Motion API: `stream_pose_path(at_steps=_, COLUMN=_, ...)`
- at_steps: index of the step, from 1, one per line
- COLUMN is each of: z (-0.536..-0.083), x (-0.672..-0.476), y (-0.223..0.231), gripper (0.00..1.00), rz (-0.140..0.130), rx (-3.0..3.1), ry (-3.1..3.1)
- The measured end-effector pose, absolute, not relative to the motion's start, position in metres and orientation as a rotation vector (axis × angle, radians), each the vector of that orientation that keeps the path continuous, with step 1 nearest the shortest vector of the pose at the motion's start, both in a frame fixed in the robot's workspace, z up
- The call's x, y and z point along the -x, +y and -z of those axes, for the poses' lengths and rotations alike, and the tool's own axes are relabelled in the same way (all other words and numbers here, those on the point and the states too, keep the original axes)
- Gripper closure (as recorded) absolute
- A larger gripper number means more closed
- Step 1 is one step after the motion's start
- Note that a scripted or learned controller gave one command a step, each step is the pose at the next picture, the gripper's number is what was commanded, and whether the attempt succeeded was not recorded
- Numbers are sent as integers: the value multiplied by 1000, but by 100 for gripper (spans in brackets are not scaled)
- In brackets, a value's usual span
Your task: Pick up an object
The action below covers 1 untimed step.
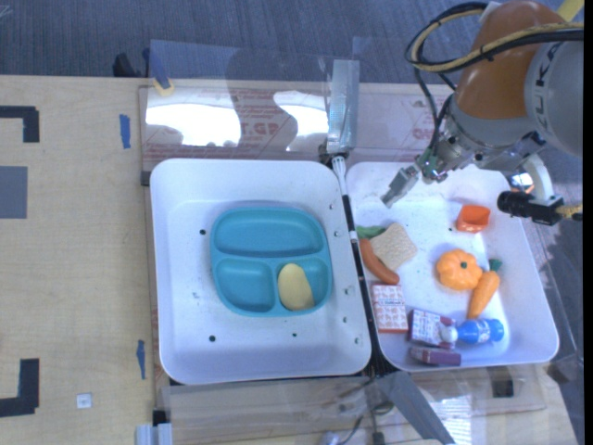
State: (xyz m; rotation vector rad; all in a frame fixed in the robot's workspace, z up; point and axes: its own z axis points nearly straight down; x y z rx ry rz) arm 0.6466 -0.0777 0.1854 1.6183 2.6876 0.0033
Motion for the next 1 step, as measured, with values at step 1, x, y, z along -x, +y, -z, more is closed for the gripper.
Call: stream_pose_path(at_steps=1, z=-143, x=-536, y=-119, gripper=0, rz=4, rx=-1522, ry=2754)
